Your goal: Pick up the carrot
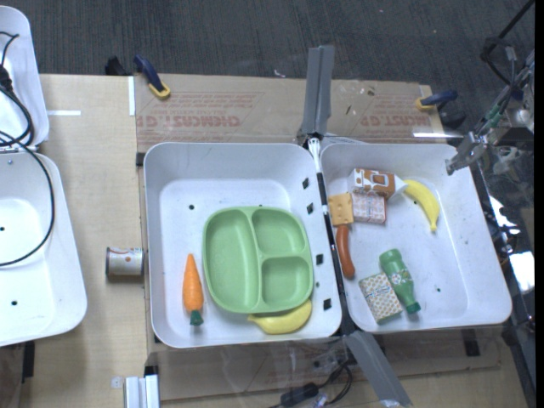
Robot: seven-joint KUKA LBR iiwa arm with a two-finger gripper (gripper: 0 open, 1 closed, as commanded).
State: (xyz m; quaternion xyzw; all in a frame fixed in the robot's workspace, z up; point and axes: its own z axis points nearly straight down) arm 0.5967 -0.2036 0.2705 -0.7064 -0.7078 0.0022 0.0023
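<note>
Here, carrot (191, 289): it lies in the left bin (154, 195), near that bin's front left corner, just beside the left wall; orange body pointing toward the back wall, green stub toward the front wall.
Carrot's neighbours: the green divided plate (257, 257) lies just to its right, apart from it by a narrow strip of white floor (nothing touches the carrot).
Green divided plate: it takes up the middle of the left bin, reaching toward the right wall, three compartments facing up.
Yellow banana (282, 320): at the front wall of the left bin, partly tucked under the plate's front edge.
Gripper (466, 155): it hangs above the back right corner of the right bin (489, 272), well apart from the carrot; whether it is released or clenched cannot be told, and nothing shows in its grasp.
Right bin, back wall: a small carton (374, 181), with a second banana (422, 201) just to its right.
Right bin, left wall: a yellow block (341, 209) and a red sausage (346, 252), one in front of the other.
Right bin, front half: a green bottle (399, 280) lying tilted, touching a patterned packet (379, 297).
Bench (110, 185): a small can (126, 262) lies on its side just outside the left bin's left wall.
</note>
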